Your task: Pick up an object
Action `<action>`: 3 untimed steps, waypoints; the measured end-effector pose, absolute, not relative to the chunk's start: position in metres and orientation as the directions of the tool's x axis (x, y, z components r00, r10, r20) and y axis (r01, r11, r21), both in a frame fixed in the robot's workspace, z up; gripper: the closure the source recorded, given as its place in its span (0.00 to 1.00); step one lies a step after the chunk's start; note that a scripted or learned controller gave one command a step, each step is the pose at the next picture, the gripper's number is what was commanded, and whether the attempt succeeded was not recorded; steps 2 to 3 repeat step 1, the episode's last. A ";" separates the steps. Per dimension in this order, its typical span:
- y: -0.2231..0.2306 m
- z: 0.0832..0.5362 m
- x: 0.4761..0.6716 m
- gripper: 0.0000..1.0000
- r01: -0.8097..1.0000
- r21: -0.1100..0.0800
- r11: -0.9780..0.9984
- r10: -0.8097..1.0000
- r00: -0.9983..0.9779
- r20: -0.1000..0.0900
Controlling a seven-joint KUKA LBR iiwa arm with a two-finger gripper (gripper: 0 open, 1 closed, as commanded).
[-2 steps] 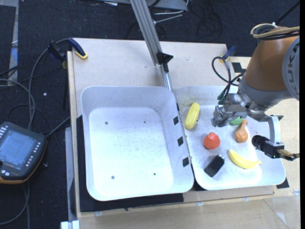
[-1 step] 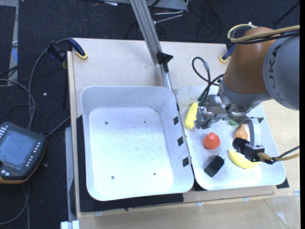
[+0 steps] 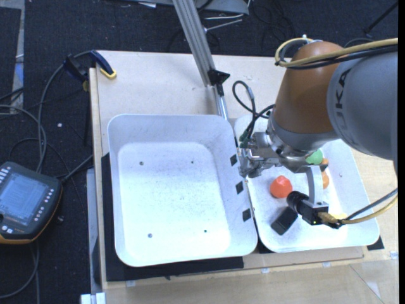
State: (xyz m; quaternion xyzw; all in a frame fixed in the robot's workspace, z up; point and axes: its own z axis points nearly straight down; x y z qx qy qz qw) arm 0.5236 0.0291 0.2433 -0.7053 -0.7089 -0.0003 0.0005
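Observation:
My gripper [image 3: 254, 162] hangs over the left edge of the right bin [image 3: 354, 233], close to the wall it shares with the left bin [image 3: 126, 138]. An orange-red ball [image 3: 280, 186] lies in the right bin just right of and below the gripper, apart from it. A green object [image 3: 315, 158] and a small orange object [image 3: 325, 180] peek out from under the wrist further right. A black block [image 3: 284, 221] lies tilted near the front of the right bin. The arm's bulk hides much of that bin.
A slanted metal pole [image 3: 196, 37] rises from the bench behind the bins. Small black tabs [image 3: 241, 187] sit along the wall between the bins. A teach pendant [image 3: 22, 198] and cables lie on the floor at the left.

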 end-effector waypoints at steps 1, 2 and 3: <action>0.077 0.249 0.509 1.00 1.000 0.000 0.005 1.000 -0.005 0.001; 0.077 0.249 0.509 1.00 1.000 0.000 0.005 1.000 -0.005 0.001; 0.077 0.249 0.509 1.00 1.000 0.000 0.005 1.000 -0.005 0.001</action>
